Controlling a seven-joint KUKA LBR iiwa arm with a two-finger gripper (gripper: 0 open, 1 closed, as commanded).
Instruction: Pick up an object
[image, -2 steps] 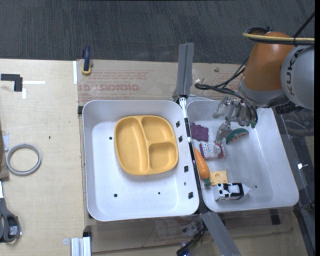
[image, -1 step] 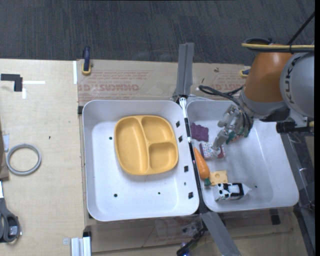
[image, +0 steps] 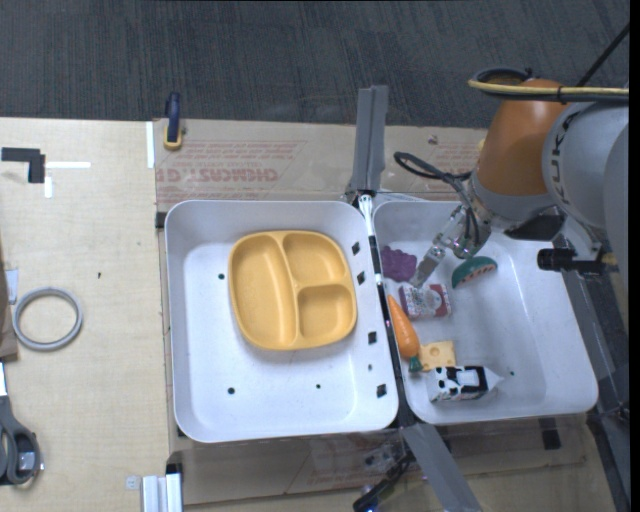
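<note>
1. Overhead slanted view of a pale wood counter (image: 90, 400) w/ two shallow white bins side by side; dark grey carpet-like floor (image: 250, 50) runs across the top.
2. Left bin (image: 200, 400) holds a yellow divided plate (image: 293, 290), three compartments, lying flat nr the bin's centre.
3. Right bin (image: 540, 360) holds several small toys, clustered along its left side.
4. Purple grape-like toy (image: 399, 265) sits nr the left wall of the right bin; just below it a small red-and-white packet (image: 425, 301).
5. Orange toy carrot (image: 403, 328) lies along the divider between bins; a yellow cheese wedge (image: 437, 355) is just beside its lower end.
6. Black-and-white cow-print carton (image: 459, 382) lies on its side nr the front of the right bin.
7. Watermelon slice toy (image: 472, 270), green rind w/ red flesh, sits in the upper part of the right bin.
8. Grey arm w/ orange band (image: 520, 140) reaches in from the right; the gripper (image: 447, 252) is low over the right bin, between the grape toy and the watermelon slice, jaws angled down-left. Can't tell whether the jaws are spread or closed, or whether anything is between them.
9. Cardboard sheet w/ red print (image: 250, 165) lies behind the bins; a grey upright post (image: 369, 140) stands at the bins' rear junction.
10. On the counter's left: a grey tape ring (image: 45, 318), scissors (image: 18, 450) at the lower edge, a blue-handled clamp (image: 173, 120) at the rear.
</note>
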